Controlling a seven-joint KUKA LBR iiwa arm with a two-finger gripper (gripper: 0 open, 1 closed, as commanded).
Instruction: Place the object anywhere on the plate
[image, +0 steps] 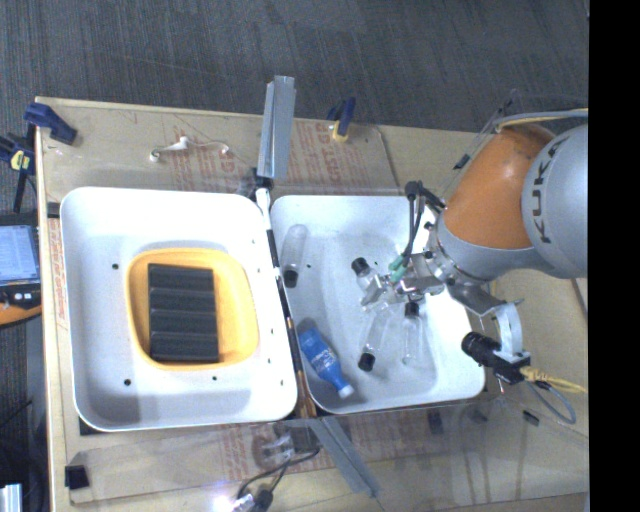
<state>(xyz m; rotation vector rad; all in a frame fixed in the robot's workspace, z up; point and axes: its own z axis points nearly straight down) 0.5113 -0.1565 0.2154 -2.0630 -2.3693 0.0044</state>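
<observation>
A yellow square plate (236, 300) lies in the left bin (90, 230), and a dark ribbed block (184, 310) covers its middle. In the right bin (340, 215) lie a blue bottle (324, 362) near the front left, a clear bottle with a black cap (293, 252) along the left wall, and several clear bottles (378, 335) in the middle. My gripper (393, 289) is low over those clear bottles in the middle of the right bin, far to the right of the plate. Glare and clutter hide whether anything sits in it.
The arm's orange and grey body (510, 205) hangs over the right bin's right side. A metal bar (275, 125) stands behind the gap between the bins. Blue clamps (342, 115) grip the bench's back edge. A tablet (18, 255) sits at the far left.
</observation>
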